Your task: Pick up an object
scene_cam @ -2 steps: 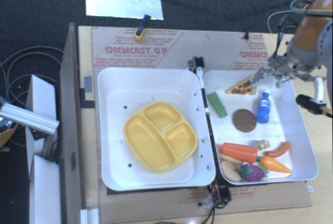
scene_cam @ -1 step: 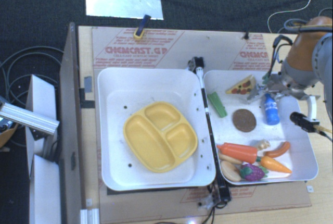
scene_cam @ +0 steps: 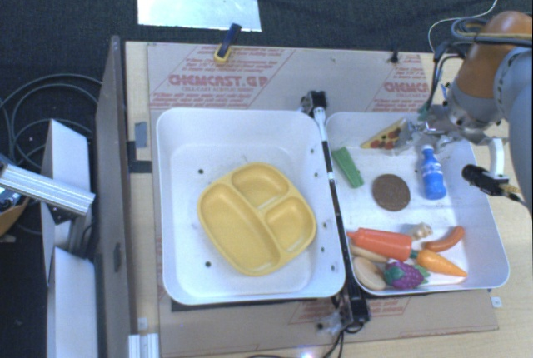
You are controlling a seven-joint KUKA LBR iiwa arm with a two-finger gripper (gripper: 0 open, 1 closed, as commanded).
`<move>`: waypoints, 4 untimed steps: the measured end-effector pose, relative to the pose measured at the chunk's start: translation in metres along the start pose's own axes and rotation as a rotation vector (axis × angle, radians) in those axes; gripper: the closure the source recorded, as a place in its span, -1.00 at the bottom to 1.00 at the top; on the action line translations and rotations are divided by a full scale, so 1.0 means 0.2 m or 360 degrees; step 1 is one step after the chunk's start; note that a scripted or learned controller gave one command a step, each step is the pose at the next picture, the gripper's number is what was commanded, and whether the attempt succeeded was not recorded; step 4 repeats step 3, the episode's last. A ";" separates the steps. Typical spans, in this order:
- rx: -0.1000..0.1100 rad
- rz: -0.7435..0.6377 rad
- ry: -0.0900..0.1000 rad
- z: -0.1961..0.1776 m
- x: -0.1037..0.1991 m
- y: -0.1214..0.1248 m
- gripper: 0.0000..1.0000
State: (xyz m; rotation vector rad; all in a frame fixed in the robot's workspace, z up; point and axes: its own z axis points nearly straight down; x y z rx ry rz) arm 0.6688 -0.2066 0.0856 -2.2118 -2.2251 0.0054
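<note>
Arm: grey KUKA arm with orange band (scene_cam: 491, 65), reaching in from the right, wrist bent down over the far end of the right shallow white bin (scene_cam: 500, 265).
Gripper: gripper (scene_cam: 426, 131) low at the bin's far edge, wrapped in cables and fittings; released or clenched, impossible to tell from this slant.
Nearest target: small blue plastic bottle with white cap (scene_cam: 431, 173), lying just beside the gripper on its near side, long axis running roughly away from the camera, cap end toward the gripper. Nothing seen between the fingers.
Also close: flat yellow and red toy pizza slice (scene_cam: 383, 137), just left of the gripper, against the bin's far wall.
Further off: round brown disc (scene_cam: 391, 192) left of the bottle; green rectangular block (scene_cam: 347, 166) by the dividing wall.
Near end of bin: long orange toy carrot (scene_cam: 383, 242), small orange carrot (scene_cam: 440, 264), purple grape cluster (scene_cam: 403, 274), orange sausage shape (scene_cam: 447, 239), all well apart from the gripper.
Left bin: yellow three-compartment plastic tray (scene_cam: 256, 216), lying on the left shallow white bin (scene_cam: 179, 181).
Key relation: bottle sits toward the camera from the gripper; probably a short shift that way, then descent across the bottle's narrow width.
Progress: pick not yet made, by the look of it.
</note>
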 end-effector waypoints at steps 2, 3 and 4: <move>-0.0001 0.0002 0.0001 0.00 0.00 0.00 -1.00; -0.0007 -0.0001 -0.0002 -0.06 0.00 0.00 1.00; -0.0007 -0.0001 -0.0002 -0.06 0.00 0.00 1.00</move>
